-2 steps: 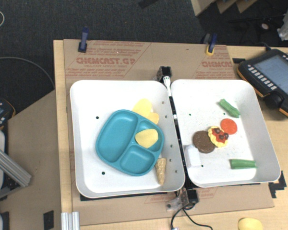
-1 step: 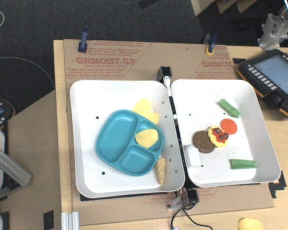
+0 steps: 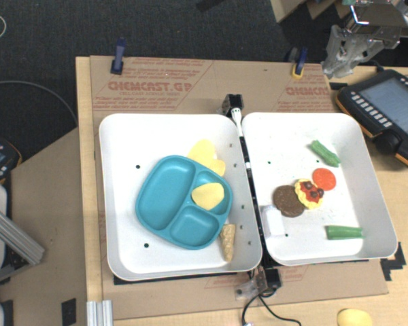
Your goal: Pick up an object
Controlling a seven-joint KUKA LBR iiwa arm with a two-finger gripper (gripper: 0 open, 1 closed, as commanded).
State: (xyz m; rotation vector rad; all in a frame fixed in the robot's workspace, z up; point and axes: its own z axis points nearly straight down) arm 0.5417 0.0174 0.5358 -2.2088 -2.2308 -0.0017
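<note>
pincer above bench's far right, well apart from green pod.

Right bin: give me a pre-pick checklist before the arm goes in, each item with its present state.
1. Gripper is above the bench, outside the right bin: ok.
2. Fingers open: cannot tell.
3. Nothing between fingers: cannot tell.
4. Green stick lies apart from other items: ok.
5. Brown disc, yellow piece and orange disc are crowded, probably touching: not ok for a clean single pick.
6. Green pod clear of the bin wall: ok.
</note>
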